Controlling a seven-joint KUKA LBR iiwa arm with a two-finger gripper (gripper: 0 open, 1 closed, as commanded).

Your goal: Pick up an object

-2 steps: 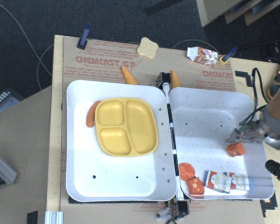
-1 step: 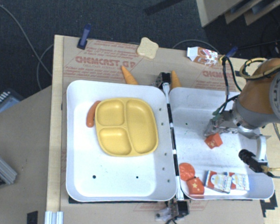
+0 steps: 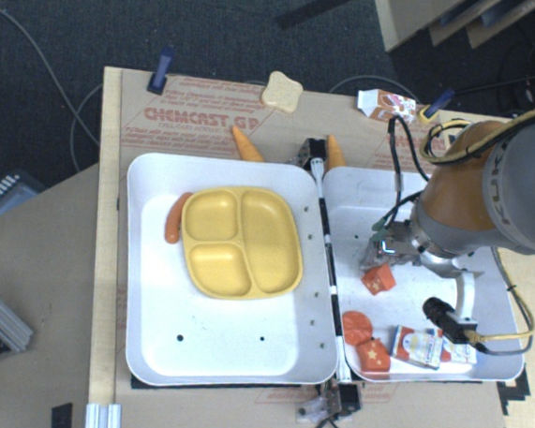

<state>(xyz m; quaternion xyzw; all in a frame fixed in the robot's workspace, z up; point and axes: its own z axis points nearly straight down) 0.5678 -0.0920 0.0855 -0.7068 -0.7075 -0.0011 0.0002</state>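
Hanging low over the right bin [image 3: 346,183], the gripper [image 3: 379,259] sits just above an orange-red block [image 3: 379,280] at center right, apparently lined up for it (whether its fingers are spread or closed, I cannot tell). 2 red pieces [image 3: 364,343] lie lower.

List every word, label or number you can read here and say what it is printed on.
"CHEMCAST GP": red print on the brown board behind the bins; the smaller lines around it are too blurred to read.
Red-and-white packet in the right bin: print too small to read.
Packet at the board's far edge: unreadable.
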